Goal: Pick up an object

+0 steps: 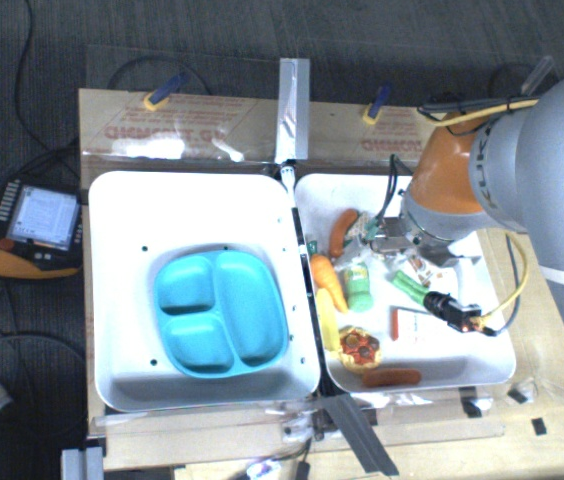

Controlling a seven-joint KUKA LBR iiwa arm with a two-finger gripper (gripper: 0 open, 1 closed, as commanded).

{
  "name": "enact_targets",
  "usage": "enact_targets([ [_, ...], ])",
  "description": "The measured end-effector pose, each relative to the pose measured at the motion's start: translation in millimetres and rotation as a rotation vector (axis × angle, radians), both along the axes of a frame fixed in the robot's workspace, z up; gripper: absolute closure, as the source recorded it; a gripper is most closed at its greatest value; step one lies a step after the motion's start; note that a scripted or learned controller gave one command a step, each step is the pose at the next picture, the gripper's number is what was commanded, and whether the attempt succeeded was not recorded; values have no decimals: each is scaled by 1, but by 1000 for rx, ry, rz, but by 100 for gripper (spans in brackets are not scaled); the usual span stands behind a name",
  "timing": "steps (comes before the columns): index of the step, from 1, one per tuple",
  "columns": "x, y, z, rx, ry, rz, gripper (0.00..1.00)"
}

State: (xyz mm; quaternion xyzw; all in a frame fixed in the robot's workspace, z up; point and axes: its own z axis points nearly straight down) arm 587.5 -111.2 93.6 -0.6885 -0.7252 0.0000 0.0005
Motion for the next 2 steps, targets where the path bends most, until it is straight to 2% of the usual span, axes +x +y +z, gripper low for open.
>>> enact_targets([
  [1, 35, 8, -4, -3, -8, 12, 0],
  [2, 83, -41, -5, -4, -8, -40, 0],
])
